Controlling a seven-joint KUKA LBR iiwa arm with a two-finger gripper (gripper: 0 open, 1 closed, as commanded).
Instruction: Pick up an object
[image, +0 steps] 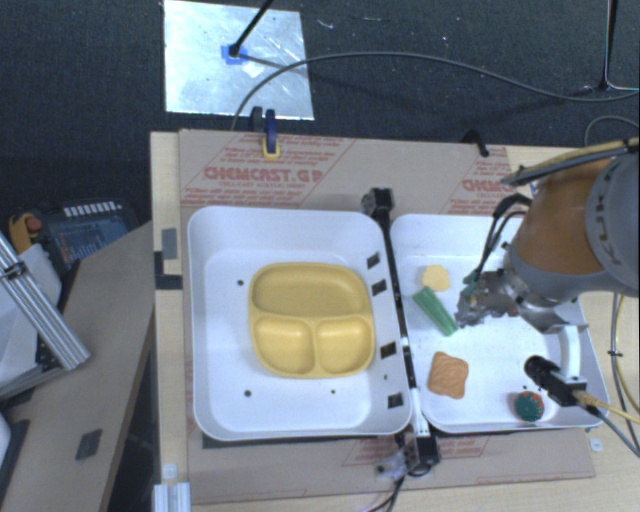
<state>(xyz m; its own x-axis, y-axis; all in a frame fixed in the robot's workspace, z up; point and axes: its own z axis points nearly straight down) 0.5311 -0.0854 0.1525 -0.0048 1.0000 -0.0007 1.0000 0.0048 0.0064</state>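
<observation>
Tool (472, 305) low in right bin (480, 405), just beside green stick (434, 310); finger state impossible to tell. Yellow disc (436, 277) close behind, waffle (448, 375) nearer front. Could nudge stick aside, or close off-centre and come up bare.

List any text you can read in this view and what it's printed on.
"CHEMCAST G P", red print, on the brown protective sheet under the bins; the last letters are unsure.
Same red print, slanted, at the sheet's right corner: too blurred to read.
Handheld pendant at left: markings too small to read.
</observation>
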